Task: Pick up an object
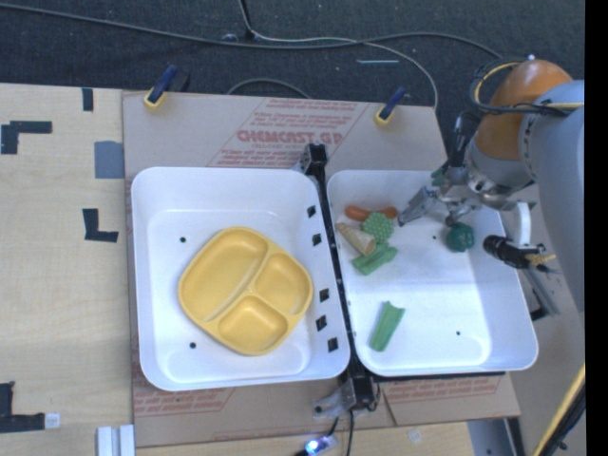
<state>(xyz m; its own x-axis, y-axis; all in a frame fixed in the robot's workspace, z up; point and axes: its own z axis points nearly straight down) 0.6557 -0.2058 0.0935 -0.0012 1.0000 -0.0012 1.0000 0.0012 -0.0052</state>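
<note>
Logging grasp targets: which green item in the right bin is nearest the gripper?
The dark green round piece, just below the gripper; the other, lighter green pieces lie farther left.

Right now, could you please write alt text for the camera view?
A grey robot arm's two-finger gripper hangs over the right white bin, which holds a dark green round piece, an orange carrot and green toy pieces. The left white bin holds a yellow divided plastic plate.
</note>
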